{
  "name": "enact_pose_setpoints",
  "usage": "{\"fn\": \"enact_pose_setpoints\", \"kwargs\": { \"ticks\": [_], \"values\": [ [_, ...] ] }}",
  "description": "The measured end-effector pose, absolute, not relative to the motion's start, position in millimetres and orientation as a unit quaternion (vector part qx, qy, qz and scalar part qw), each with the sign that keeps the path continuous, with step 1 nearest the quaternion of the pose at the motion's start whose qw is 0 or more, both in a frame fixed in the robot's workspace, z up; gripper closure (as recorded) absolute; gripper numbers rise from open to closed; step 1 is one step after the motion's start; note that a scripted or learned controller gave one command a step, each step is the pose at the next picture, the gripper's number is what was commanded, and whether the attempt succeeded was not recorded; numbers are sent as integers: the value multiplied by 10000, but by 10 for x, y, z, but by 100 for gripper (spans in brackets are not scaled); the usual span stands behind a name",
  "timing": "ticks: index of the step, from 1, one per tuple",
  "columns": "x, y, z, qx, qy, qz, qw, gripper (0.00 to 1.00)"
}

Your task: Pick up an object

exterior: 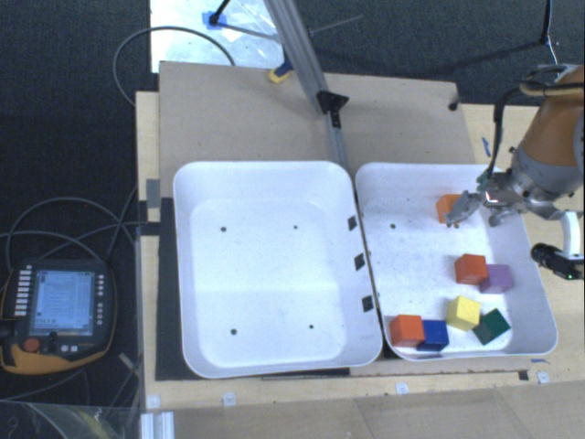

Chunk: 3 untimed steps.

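The right white bin [393,199] holds several small blocks. An orange block [446,207] lies near its far side, partly covered by my gripper [480,211]. The gripper hangs low over the bin's far right part, open, its left finger [462,208] touching or just beside the orange block's right edge. Nothing sits between the fingers. Nearer the front lie a red-orange block [471,268], a purple block [498,278], a yellow block [463,313], a green block [492,326], another orange block [407,328] and a blue block [435,334].
The left white bin [265,181] adjoins the right one along a shared rim with black clips [359,262]. A slanted metal pole [306,53] ends near the bins' far edge. A teach pendant [55,314] lies on the floor at the left.
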<state>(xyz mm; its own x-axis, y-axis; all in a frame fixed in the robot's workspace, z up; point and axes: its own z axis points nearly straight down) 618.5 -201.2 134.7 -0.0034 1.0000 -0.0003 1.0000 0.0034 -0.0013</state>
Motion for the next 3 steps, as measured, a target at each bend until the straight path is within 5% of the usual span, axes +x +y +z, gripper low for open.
{"fn": "enact_pose_setpoints", "kwargs": {
  "ticks": [1,2,3],
  "values": [
    [6185,-2008,885,-7060,-7082,6,7,0],
    [6207,-2015,1026,-7052,-7090,-12,-26,100],
    [6257,-2115,1609,-7060,-7082,-17,-41,100]
  ]
}}
